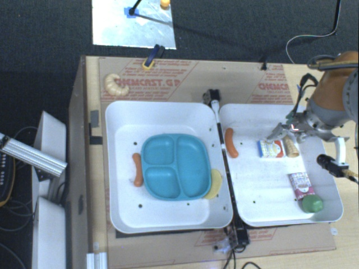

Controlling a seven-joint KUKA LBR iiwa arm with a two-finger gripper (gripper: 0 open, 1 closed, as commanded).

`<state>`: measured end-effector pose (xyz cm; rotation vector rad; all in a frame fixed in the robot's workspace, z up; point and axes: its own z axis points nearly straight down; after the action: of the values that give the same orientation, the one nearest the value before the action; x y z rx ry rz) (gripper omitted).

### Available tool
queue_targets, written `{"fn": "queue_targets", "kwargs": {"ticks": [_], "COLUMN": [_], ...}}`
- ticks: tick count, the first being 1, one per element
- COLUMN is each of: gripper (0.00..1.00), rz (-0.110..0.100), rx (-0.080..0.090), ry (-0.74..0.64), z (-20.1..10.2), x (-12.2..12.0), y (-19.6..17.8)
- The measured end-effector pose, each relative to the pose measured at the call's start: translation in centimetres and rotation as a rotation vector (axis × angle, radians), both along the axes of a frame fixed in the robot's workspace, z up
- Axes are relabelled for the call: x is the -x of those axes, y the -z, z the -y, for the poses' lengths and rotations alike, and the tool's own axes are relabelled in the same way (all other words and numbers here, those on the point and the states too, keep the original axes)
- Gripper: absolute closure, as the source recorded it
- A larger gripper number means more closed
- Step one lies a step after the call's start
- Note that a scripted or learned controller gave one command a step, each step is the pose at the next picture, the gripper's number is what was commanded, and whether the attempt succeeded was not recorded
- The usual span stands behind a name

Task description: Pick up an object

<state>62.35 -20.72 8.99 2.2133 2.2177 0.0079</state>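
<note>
I am on the approach: my pincer, spread wide and holding nothing, hovers at twelve o'clock over the small tan cork-like cylinder in the right white bin, so next I descend and close.

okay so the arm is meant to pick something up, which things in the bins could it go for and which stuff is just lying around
Could be picked:
- small carton and cork-like piece, under the gripper
- sausage, right bin
- pink packet and green ball
- sausage and yellow slice, left bin

Just lying about:
- blue divided plate
- pale curled thing on the cardboard
- foil sheet on the floor
</note>
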Motion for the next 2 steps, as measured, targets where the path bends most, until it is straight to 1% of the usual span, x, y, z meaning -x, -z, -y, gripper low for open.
{"fn": "queue_targets", "kwargs": {"ticks": [1,2], "gripper": [0.00,0.00], "rz": [-0.002,-0.003], "rx": [0.000,-0.001], "ry": [-0.002,0.001], "z": [-0.1,0.0], "x": [-3.9,0.3], "y": [-7.3,-0.5]}}
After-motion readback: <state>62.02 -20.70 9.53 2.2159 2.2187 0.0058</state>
